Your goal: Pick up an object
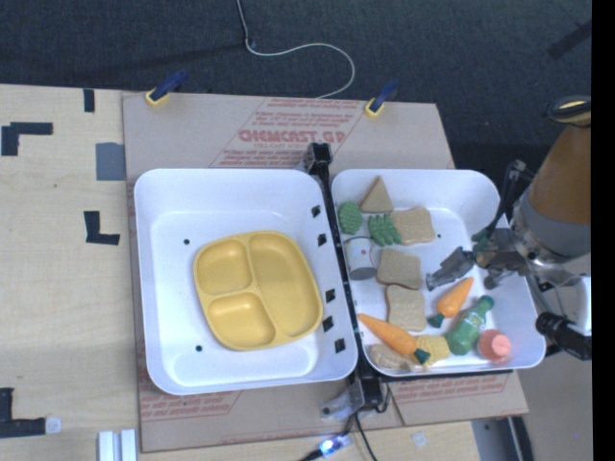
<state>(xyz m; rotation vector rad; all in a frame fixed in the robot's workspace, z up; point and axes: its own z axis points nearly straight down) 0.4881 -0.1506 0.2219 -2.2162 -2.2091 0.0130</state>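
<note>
The pincer (471, 265) hangs low over the right bin (485, 188), reaching in from the arm's side, its two dark fingers spread apart with nothing between them. It holds nothing; the spread suits a descent onto a chosen piece, not a carry.

The likeliest target, by my reading, is the small orange carrot (455, 297) lying just below the pincer, close under its fingertips. It lies slanted, so the fingers would need to straddle its narrow width. Beside that carrot, a little farther from the pincer, the green bottle (468, 325) lies tipped, with a pink round piece (496, 346) just past it near the bin's corner.

To the pincer's far side, toward the divider, tan bread slices (401, 269) lie flat and crowded, which makes them hard to pinch. A longer carrot (388, 334) lies along the bin's lower wall.

The left bin (154, 257), well apart from the pincer, carries a yellow divided plate (258, 288), probably a drop-off place. The task is not yet done.
</note>
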